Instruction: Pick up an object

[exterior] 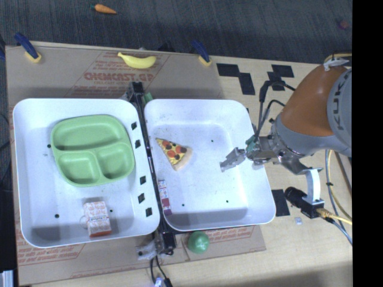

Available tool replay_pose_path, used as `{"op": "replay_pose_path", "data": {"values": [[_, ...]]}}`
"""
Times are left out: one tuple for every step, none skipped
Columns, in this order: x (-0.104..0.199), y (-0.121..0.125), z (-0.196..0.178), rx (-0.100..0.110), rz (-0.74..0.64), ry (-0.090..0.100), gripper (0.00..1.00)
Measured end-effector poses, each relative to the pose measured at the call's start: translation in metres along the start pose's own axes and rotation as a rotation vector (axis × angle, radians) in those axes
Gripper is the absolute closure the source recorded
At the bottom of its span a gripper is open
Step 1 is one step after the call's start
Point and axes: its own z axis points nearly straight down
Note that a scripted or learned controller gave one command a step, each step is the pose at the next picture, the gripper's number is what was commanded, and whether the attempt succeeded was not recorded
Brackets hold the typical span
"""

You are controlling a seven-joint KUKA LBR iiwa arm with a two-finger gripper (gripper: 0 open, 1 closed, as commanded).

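Robot gripper [230, 160] over the right bin [251, 196].
A toy pizza slice [173, 152], red-topped triangle, lies at its nine o'clock; finger state unclear.

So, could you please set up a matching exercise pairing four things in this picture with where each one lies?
Things:
1. pizza slice
2. green tray
3. banana
4. green ball

Places:
A. on the cardboard behind the bins
B. in the left bin
C. on the cardboard in front of the bins
D. in the right bin

Pairs: 1-D, 2-B, 3-A, 4-C
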Motion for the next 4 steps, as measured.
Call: {"op": "replay_pose_path", "data": {"values": [[0.05,-0.02,0.03,0.0,-0.002,-0.001,0.0],[0.029,0.071,0.122,0.001,-0.003,-0.001,0.0],[-0.023,0.153,0.12,-0.003,-0.001,-0.002,0.0],[-0.021,0.154,0.11,-0.002,-0.009,-0.002,1.0]]}}
